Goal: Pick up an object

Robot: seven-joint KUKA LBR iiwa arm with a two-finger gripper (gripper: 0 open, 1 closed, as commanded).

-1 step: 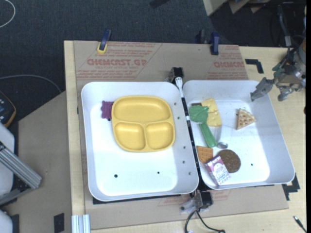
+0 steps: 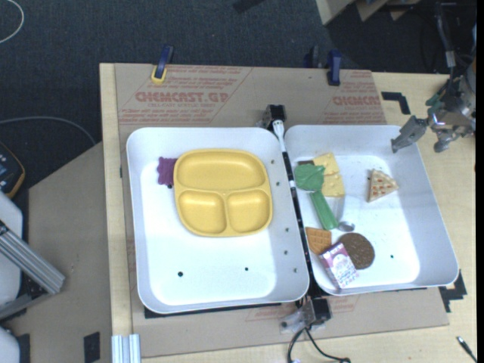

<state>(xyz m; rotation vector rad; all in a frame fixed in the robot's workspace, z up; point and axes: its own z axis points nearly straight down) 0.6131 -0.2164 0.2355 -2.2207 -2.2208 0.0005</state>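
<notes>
Bins, two of them, shallow and white, are sitting side by side on the bench. One yellow divided tray (image 2: 223, 190) is lying in the left bin (image 2: 151, 263), with one purple item (image 2: 165, 170) touching its 9 o'clock edge. Six objects are resting in the right bin (image 2: 423, 225): a green spatula (image 2: 318, 191), a yellow cheese wedge (image 2: 330, 174), a pizza slice (image 2: 380, 185), a cracker (image 2: 318, 239), a brown cookie (image 2: 357, 249) and a red-and-white packet (image 2: 339, 266). One gripper (image 2: 425, 133) is hovering at the bin's 2 o'clock corner, fingers spread apart, holding nothing.
</notes>
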